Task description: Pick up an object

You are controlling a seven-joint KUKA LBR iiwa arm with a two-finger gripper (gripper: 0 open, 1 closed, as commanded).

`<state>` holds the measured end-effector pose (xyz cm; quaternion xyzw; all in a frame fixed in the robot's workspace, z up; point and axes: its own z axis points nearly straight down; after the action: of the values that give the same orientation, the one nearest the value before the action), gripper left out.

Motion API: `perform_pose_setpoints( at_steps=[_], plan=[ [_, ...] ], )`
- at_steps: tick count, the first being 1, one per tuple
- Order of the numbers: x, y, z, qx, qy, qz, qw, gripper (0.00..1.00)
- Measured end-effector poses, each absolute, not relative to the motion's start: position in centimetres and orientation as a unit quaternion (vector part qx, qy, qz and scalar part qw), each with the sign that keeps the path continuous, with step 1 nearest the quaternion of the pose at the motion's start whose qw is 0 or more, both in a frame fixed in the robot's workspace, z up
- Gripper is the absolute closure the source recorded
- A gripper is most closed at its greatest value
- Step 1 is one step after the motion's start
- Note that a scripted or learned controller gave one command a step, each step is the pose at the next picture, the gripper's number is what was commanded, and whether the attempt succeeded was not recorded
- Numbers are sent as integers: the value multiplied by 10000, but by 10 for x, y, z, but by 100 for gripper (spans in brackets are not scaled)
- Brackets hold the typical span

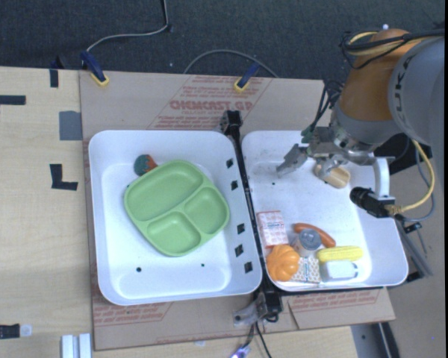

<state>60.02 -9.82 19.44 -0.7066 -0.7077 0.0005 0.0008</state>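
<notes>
Two-finger gripper (313, 162): over right white bin (284, 192), jaws apart, nothing held. Targets: orange plastic pumpkin (283, 262), yellow corn cob (339, 254), clustered near front edge. Advice: centre, descend straight.

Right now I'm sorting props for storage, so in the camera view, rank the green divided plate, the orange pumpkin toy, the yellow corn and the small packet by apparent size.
1. green divided plate, by far largest.
2. orange pumpkin toy, yellow corn and small packet look too alike to rank.
</notes>
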Motion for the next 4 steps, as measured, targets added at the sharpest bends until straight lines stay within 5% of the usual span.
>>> perform_pose_setpoints(
  at_steps=[1,2,3,4],
  plan=[
    [631,-180,139,-7074,-7068,20,9,0],
    [640,-222,124,-7071,-7071,11,1,0],
    [668,-202,87,-7063,-7079,-4,-19,0],
    [634,-163,87,-7064,-7078,-4,-14,0]
  ],
)
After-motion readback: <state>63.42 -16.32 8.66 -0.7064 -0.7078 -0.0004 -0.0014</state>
